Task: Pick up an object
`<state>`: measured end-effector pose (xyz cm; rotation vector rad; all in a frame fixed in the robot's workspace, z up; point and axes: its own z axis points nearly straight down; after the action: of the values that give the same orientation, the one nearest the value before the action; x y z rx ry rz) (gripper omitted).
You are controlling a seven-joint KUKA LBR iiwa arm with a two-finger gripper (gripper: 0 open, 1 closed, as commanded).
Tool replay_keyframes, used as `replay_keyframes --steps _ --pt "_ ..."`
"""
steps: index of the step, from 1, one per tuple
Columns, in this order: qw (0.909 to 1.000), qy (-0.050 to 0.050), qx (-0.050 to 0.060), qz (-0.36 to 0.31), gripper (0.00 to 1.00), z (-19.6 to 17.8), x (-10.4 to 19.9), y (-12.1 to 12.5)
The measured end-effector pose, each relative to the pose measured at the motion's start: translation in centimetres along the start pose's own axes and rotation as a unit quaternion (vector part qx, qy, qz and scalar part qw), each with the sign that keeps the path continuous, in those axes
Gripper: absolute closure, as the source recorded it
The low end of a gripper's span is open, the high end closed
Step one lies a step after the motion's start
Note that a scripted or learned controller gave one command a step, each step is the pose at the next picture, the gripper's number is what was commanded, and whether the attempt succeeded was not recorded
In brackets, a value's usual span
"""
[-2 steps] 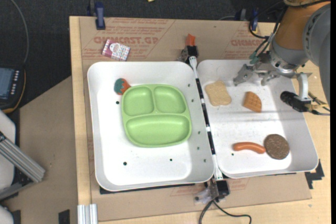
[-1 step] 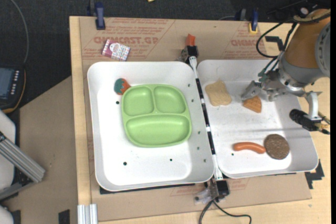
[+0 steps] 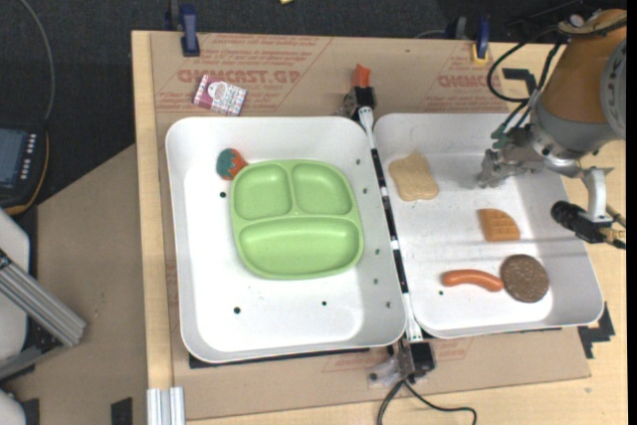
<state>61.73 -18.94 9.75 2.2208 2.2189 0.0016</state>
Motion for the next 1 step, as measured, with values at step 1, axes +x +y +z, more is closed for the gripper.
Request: replay_keyframes --steps 1 --pt "1.0000 0.000 0.000 0.000 0.00 0.06 0.01 -0.02"
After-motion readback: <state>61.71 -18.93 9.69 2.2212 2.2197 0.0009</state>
